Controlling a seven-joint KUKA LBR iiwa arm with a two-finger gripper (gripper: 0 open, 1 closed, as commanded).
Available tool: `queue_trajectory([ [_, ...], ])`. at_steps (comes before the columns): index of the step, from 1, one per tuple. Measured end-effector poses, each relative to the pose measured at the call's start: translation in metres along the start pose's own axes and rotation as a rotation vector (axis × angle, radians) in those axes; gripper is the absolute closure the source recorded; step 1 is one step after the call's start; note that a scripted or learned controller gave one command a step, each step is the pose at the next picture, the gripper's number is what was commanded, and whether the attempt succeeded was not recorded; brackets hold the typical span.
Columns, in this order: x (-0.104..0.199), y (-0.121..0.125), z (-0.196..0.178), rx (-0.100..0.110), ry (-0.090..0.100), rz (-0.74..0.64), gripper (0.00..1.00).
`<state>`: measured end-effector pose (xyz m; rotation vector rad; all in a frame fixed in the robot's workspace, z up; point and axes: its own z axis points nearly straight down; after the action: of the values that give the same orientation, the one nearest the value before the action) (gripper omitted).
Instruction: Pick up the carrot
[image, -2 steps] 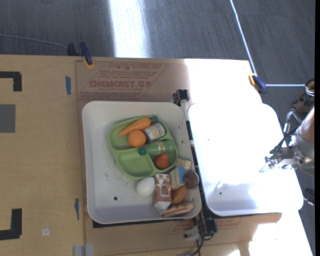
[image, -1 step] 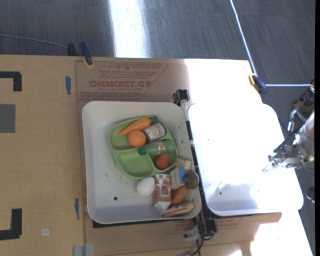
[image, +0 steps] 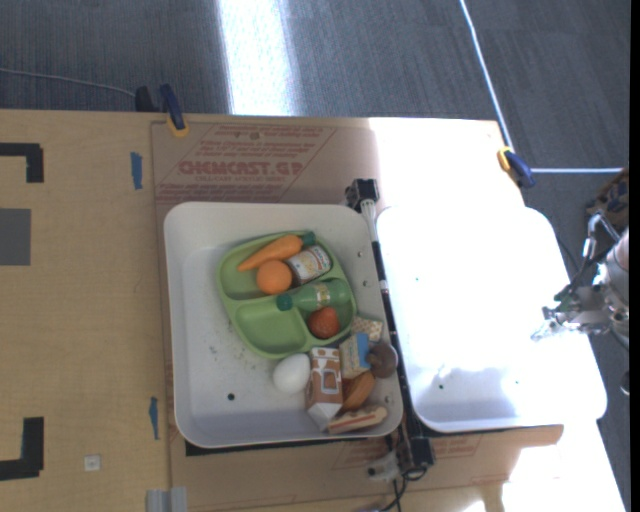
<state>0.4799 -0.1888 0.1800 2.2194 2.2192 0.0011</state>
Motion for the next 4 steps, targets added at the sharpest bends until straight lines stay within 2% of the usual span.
queue_trajectory([
  [1, -0.005, 0.000, -0.002, 0.001, 0.001, 0.000, 1.00],
  [3, -0.035, 0.000, -0.002, 0.001, 0.000, 0.000, 1.00],
  [4, -0.035, 0.012, 0.001, 0.001, 0.001, -0.001, 1.00],
])
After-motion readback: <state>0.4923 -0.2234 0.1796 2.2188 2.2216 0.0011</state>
